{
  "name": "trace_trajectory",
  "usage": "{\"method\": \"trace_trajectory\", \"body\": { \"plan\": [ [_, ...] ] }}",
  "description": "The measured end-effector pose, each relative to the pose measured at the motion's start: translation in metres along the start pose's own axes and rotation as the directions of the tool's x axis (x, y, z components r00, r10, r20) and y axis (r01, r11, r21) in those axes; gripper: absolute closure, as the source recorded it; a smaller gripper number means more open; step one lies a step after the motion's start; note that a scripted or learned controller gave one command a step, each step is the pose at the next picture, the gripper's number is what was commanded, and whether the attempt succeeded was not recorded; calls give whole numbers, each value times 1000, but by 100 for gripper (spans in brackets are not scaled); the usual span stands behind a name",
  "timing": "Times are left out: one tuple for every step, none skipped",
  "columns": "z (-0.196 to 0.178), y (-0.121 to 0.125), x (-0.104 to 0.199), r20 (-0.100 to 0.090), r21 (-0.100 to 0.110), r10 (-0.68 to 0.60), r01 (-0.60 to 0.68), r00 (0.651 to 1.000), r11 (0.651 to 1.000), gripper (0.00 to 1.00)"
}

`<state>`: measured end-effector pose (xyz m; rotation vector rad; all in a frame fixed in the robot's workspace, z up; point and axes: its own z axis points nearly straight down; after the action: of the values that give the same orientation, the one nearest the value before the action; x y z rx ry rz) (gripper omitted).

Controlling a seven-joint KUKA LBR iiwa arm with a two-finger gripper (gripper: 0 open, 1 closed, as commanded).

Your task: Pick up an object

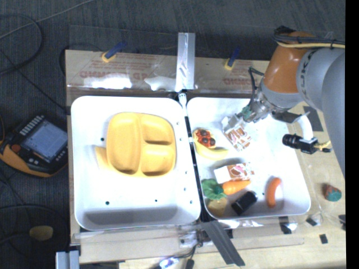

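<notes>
The gripper [244,116] hangs low over the far part of the right bin [291,167], reaching in from the right under the arm's orange band [282,72]. Its tip sits right over a small clear packet with red-and-white markings [238,134], but the slant of the view hides the fingers, so I cannot tell how wide it stands or whether anything is caught in it. My guess is that the packet is the target, since it lies directly beneath the tool.

Nearer the camera than the gripper, the other candidates crowd together: a yellow dish with dark and red bits [206,140] just to its left, then a white-and-red carton [231,172], a carrot [235,187], a green leafy toy [212,188], a black block [243,202] and an orange sausage shape [272,190]. Such clutter probably explains the steep, vertical approach.

Far to the gripper's left, the left bin [90,206] holds 1 yellow divided tray [140,143], upturned.

Print on the packet and carton is too small to read.
</notes>
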<state>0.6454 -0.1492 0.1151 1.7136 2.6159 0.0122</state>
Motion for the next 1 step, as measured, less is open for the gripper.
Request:
{"method": "trace_trajectory", "body": {
  "plan": [
    [11,-8,-9,-2,2,-175,175,985,985,100]
  ]
}}
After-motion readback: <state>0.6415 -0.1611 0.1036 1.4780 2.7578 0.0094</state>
